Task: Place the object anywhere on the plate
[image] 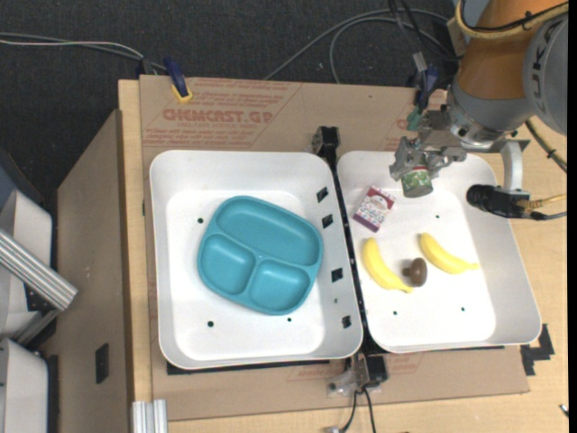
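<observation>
A teal plate [260,253] with three compartments lies in the middle of the left bin [171,242]. My gripper [417,170] hangs over the far part of the right bin [505,287], well to the right of the plate. A small green object [416,184] sits between its fingertips, raised above the bin floor, and the fingers are shut on it.
In the right bin lie two yellow bananas [383,264] [444,254], a small brown lump [415,271] between them, and a white and purple packet [373,208] near the divider. A black clip [325,139] sits at the far end of the divider between the bins.
</observation>
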You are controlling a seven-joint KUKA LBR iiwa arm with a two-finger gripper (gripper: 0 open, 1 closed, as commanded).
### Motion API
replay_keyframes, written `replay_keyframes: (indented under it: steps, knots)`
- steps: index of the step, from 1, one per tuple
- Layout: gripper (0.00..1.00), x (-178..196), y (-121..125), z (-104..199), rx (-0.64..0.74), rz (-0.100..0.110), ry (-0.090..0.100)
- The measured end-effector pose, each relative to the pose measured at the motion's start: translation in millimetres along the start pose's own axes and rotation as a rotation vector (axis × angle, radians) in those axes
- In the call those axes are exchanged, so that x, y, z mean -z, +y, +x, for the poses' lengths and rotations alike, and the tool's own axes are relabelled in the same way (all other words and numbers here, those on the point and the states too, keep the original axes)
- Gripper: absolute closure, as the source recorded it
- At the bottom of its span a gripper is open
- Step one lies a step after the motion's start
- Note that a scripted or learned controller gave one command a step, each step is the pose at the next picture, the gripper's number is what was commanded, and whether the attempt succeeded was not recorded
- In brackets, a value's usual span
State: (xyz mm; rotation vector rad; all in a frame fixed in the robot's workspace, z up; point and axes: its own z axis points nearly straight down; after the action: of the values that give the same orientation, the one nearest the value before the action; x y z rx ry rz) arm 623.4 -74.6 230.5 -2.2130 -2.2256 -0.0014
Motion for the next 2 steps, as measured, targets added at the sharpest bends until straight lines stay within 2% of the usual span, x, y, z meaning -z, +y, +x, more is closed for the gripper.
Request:
replay_keyframes:
  steps: [1, 2]
  knots:
    - [1.00, 3, -1, 61, 0.002, 0.000, 0.001]
    - [1.00, 11, -15, 115, 0.002, 0.001, 0.001]
